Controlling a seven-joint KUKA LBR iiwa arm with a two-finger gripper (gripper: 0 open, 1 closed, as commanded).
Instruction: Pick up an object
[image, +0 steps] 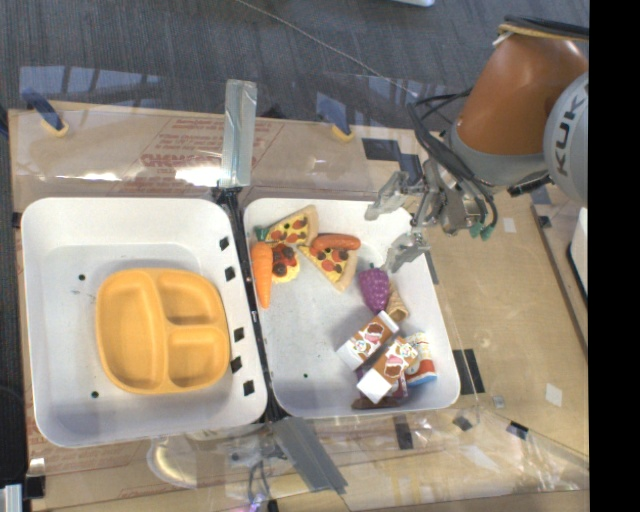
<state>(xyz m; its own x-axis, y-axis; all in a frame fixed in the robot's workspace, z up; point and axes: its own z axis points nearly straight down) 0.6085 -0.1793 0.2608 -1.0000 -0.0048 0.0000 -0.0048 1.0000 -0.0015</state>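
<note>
- The hand (398, 222) hangs over the upper right corner of the right bin (300, 395), its two fingers spread well apart with nothing between them.
- Candidates for the pick all lie in that bin. Nearest is the purple grape bunch (375, 288), just below the lower finger; the hot dog (335, 242) and a pizza slice (333, 262) lie just to the hand's left.
- Further left of the hand sit another pizza slice (291, 229) and a carrot (261, 272); well below it is a pile of small snack packets (385, 360).
- The yellow divided tray (162, 329) in the left bin (50, 300) is well away from the hand.
- Risk: the hot dog and pizza slice touch, so closing there could catch two things or nudge both aside.
- Risk: the flat pizza slices offer little height; the fingers may scrape the bin floor and slip off.
- Risk: the hand is near the bin's right wall, so a descent here could strike the rim.
- Risk: the grapes look rounded and could squirt out of an off-centre pinch.
</note>
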